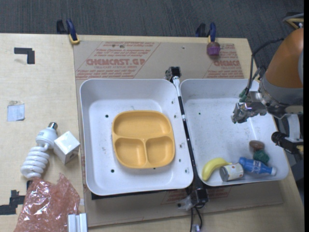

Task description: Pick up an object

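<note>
The tool (240, 114) hangs above the right bin (212, 129), near its right wall; whether it is open or closed cannot be told. Nothing is seen in it. The objects lie in that bin's lower right corner: banana (213, 167), can (232, 172), blue bottle (256, 166), green piece (261, 155), brown piece (256, 145). The left bin (96, 129) holds a yellow tray (143, 139). The brown sheet (120, 59) under the bins reads "CHEMCAST G P". A bulb (38, 153) lies on the counter (34, 95).

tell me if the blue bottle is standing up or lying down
Lying down: the blue bottle rests on its side in the right bin, beside the can.
</note>
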`<state>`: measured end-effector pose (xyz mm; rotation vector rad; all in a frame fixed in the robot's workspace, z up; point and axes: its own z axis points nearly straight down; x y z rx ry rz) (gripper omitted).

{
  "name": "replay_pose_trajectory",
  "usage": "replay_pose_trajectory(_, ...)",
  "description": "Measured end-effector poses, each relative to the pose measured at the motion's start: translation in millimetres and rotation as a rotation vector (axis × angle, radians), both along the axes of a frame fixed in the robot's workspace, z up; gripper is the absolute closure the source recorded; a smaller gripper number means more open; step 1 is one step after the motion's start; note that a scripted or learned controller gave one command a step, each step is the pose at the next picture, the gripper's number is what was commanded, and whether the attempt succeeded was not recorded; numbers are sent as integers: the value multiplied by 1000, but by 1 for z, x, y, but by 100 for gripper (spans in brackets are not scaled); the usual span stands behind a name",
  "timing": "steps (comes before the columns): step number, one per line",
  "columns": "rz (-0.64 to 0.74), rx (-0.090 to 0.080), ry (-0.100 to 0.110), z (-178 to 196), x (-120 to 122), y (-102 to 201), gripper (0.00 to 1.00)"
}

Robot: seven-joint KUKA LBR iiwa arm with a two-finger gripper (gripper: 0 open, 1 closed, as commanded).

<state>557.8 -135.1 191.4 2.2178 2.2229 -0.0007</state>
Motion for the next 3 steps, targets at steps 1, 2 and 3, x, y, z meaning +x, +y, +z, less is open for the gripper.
replay_pose_trajectory(1,-3,1,1,18,-49,-6,100)
replay_pose_trajectory(2,-4,0,1,24,-67,-5,100)
replay_pose_trajectory(3,-4,1,0,26,-80,-3,100)
